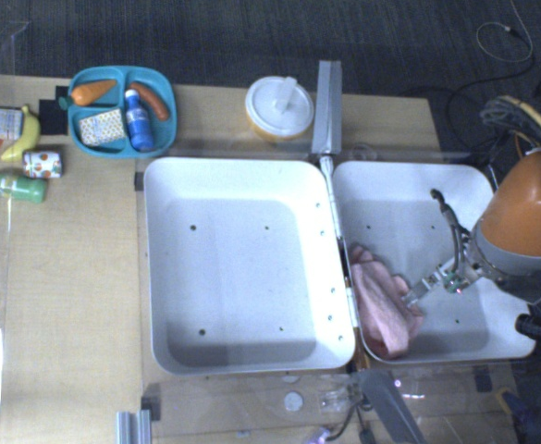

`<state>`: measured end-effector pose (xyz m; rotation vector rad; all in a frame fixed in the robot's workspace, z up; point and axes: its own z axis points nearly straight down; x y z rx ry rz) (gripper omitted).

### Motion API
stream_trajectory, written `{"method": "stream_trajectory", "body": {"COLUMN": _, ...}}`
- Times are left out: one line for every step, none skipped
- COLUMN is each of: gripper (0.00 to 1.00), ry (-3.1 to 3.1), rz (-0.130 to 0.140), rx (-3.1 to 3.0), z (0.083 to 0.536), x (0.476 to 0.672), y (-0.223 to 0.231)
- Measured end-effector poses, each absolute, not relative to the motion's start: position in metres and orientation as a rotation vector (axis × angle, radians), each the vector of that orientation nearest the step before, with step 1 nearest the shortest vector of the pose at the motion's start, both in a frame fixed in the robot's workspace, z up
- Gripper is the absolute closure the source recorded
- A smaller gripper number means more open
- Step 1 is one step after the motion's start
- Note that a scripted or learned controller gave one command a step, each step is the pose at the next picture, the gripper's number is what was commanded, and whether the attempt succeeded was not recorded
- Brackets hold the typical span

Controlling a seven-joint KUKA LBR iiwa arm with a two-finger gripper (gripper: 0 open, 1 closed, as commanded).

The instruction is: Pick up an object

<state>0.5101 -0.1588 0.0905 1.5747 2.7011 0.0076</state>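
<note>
A crumpled pink cloth [379, 305] lies in the right bin [390, 202], against its left wall near the front. My gripper [420, 292] reaches in from the right and is low in this bin, its tip at the cloth's right edge. The grey arm with its orange band [524, 215] covers the bin's right side. Whether the tip has hold of the cloth is too small to tell.
The left bin [242, 248] sits beside the right one, with a metal divider post [325, 109] behind them. A blue tray of toy food [122, 109] and a white lidded cup [279, 106] stand at the back. Small items [20, 155] lie at the far left.
</note>
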Motion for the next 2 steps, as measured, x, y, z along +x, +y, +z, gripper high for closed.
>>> {"method": "stream_trajectory", "body": {"gripper": 0.0, "ry": 2.514, "rz": 0.007, "rx": 1.868, "z": 0.089, "x": 0.566, "y": -0.181}}
{"method": "stream_trajectory", "body": {"gripper": 0.0, "ry": 2.64, "rz": 0.009, "rx": 1.68, "z": 0.09, "x": 0.535, "y": -0.14}}
